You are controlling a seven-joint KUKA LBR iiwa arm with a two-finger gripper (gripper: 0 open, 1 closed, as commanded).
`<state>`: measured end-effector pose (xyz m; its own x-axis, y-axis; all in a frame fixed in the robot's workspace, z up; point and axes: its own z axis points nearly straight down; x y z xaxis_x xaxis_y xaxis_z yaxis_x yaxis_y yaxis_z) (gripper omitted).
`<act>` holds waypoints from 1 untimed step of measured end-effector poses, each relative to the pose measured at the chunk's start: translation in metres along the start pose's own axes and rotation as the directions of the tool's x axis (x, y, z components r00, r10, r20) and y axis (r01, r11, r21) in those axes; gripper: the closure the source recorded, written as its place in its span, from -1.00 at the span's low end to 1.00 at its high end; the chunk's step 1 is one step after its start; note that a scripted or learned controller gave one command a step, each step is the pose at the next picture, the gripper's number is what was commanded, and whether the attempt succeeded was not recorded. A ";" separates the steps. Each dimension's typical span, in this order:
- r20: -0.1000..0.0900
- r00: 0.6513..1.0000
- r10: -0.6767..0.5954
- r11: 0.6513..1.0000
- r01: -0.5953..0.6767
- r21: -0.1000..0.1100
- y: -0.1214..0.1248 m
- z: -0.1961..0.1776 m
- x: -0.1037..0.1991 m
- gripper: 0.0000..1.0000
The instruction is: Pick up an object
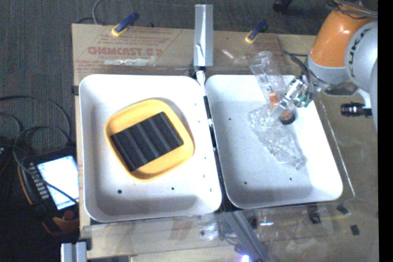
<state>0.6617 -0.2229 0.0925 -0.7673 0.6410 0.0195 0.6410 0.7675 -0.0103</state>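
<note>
Gripper (293,95) is hanging over the upper right part of the right bin (245,184), reaching in from the right edge of the frame; whether it is open or closed cannot be told at this angle. It is sitting right against a crumpled mass of clear plastic (276,137), but the view is not showing whether it is gripping any of it. That plastic is lying in the middle of the right bin, trailing toward the lower right. A clear bottle-like piece (265,72) is sticking up just left of the gripper and leaning over the bin's upper rim; whether it is joined to the crumpled mass is unclear.

Behind the gripper, the arm's orange band (334,46) is showing at the upper right.

The left bin (98,196) is holding a yellow dish (120,121) near its centre, with a black ridged insert (147,139) lying inside it, turned at a slant.

Both bins are resting on a cardboard sheet (92,37) with red lettering. Two blue and yellow clamps (124,23) (256,30) are sitting along its upper edge, and a metal bar (203,34) is standing between the bins at the top. A device with a lit screen (58,175) is lying on the floor at the lower left.
</note>
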 end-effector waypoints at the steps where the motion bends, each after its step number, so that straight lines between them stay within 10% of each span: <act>1: -0.004 1.000 -0.001 1.000 0.001 0.002 0.000 -0.008 0.002 1.00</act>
<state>0.6609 -0.2217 0.1007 -0.7677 0.6403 0.0238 0.6402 0.7681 -0.0123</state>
